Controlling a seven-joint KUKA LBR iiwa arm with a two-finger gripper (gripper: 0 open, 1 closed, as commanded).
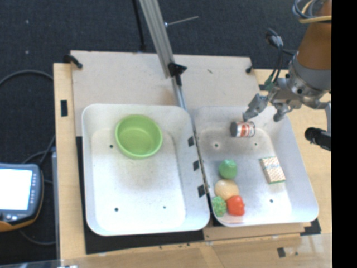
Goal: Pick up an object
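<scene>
My gripper [266, 109] hangs over the back of the right bin [295, 172], its two fingers spread apart and open with nothing between them. Just below its left finger lies a small red-and-white can [243, 129] on its side. Further forward in the same bin sit a green ball-like object [227, 168], a tan egg-shaped object [226, 188], a red object [236, 205], a small green leafy piece [218, 206] and a patterned rectangular sponge [272, 170]. A green bowl [139, 136] stands in the left bin [139, 200].
A slanted metal pole [159, 35] rises behind the bins, its foot near the gap between them. A handheld screen [17, 194] lies off the bench at the left. The arm's orange and grey body [315, 43] stands at the right.
</scene>
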